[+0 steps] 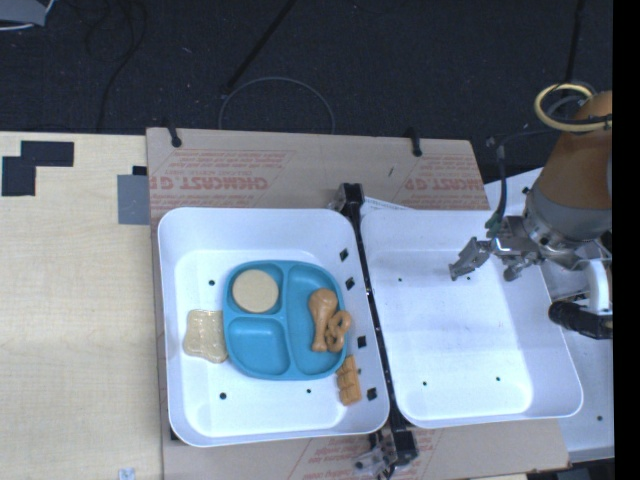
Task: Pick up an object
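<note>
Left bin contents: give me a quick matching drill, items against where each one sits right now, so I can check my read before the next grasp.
Items:
1. round tan disc
2. pretzel-like piece
3. pale flat piece
4. small brown piece

Places:
A. on the bin floor, left of the blue tray
B. tray's upper-left compartment
C. bin floor, off the tray's lower-right corner
D. tray's right compartment

Pairs: 1-B, 2-D, 3-A, 4-C

Two white bins (190,408); one blue divided plate (262,350); four tan food pieces (254,290).
</note>
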Tool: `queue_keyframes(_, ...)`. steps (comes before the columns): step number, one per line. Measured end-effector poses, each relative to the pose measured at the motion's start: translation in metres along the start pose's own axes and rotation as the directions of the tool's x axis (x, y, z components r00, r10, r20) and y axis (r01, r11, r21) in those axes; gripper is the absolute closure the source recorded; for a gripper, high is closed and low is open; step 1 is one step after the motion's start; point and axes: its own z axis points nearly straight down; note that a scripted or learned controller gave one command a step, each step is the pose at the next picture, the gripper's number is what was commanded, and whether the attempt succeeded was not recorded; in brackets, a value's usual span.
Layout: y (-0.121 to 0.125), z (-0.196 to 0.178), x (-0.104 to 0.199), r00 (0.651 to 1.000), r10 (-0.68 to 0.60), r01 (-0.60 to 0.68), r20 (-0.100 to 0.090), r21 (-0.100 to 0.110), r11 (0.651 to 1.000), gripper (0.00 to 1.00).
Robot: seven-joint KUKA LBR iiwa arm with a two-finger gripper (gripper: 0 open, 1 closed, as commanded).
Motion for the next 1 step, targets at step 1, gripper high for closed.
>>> queue_keyframes(1,-0.0022,0.0444,0.0052,1.0,0.001,-0.001,0.0,0.0,1.0,0.0)
